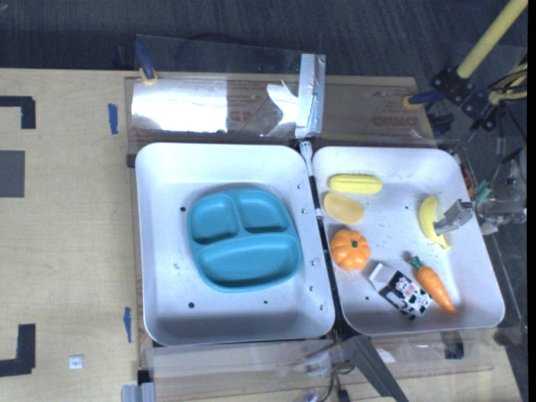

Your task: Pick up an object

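Surface: wooden, it carried two white bins side by side, with a left bin and a right bin.
Left bin: a blue divided tray sat in the middle of it.
Right bin: all the loose objects lay here, a corn cob, a pale yellow piece just under it, a small pumpkin, a black-and-white box, a carrot and a banana.
Gripper: the gripper came in at the right bin's right edge, low over the rim, and sat just beside the banana.
Fingers: too blurred and small to read, so I could not tell whether they were spread or closed, and nothing showed between them.
Key relation: the banana lay immediately left of the gripper, touching or nearly so; it was the nearest object by far, with the carrot below and the rest well to the left.
Banana axis: it ran roughly top to bottom of the view, slightly curved, lower tip pointing toward the carrot.
Judgement: the banana looked the likely target, and a grasp across its short width seemed the natural approach.
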`<state>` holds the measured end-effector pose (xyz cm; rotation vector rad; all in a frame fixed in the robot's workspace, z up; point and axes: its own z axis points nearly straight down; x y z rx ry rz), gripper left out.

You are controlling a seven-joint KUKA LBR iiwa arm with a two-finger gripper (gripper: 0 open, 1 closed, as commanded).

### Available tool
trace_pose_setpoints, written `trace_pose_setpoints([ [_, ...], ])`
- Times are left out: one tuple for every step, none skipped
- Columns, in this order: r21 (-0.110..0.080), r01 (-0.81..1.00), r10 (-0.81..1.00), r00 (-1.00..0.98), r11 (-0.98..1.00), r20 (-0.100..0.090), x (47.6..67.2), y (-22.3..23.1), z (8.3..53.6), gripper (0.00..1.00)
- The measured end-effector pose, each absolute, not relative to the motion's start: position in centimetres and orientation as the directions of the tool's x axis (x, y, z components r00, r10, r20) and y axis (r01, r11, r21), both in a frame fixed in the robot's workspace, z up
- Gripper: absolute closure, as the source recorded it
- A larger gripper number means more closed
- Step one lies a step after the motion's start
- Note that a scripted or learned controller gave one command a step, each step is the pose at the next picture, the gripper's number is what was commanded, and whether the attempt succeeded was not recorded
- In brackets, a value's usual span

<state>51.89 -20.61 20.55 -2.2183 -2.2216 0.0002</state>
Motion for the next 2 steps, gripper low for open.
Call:
trace_pose_setpoints([
  [0.007, 0.998, 0.998, -0.055, 0.055, 0.008, 53.48, -20.95, 10.07, 0.00],
  [0.008, 0.999, 0.999, -0.054, 0.054, 0.003, 53.46, -21.13, 10.98, 1.00],
])
